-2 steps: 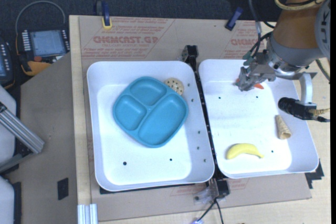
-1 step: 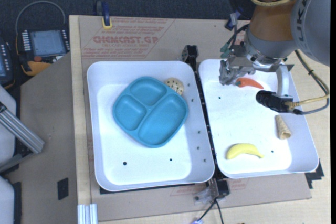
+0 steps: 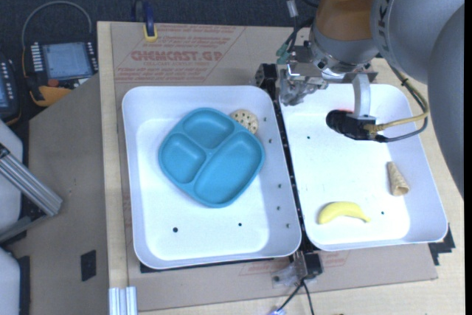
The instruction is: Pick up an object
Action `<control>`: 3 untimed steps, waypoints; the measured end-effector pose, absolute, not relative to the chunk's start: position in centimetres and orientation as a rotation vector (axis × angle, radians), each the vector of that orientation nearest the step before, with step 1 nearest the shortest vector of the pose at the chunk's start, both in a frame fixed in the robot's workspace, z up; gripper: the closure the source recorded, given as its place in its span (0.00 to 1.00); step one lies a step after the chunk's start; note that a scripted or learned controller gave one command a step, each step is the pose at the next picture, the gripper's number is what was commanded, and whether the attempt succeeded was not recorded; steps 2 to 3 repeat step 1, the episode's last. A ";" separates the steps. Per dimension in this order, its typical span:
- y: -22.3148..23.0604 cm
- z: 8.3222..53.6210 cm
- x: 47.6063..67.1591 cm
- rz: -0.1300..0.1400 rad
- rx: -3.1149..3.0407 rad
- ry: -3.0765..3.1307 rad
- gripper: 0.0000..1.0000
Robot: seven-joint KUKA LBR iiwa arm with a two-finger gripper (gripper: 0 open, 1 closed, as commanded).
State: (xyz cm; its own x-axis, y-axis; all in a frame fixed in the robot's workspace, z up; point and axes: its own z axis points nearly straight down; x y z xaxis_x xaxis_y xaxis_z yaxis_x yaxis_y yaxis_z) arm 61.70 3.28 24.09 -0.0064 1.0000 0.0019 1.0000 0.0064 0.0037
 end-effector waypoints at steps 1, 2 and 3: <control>7.3 23.4 63.2 0.004 2.215 2.226 1.00; 7.3 23.4 63.2 0.004 2.215 2.226 1.00; 7.3 23.4 63.2 0.004 2.215 2.226 1.00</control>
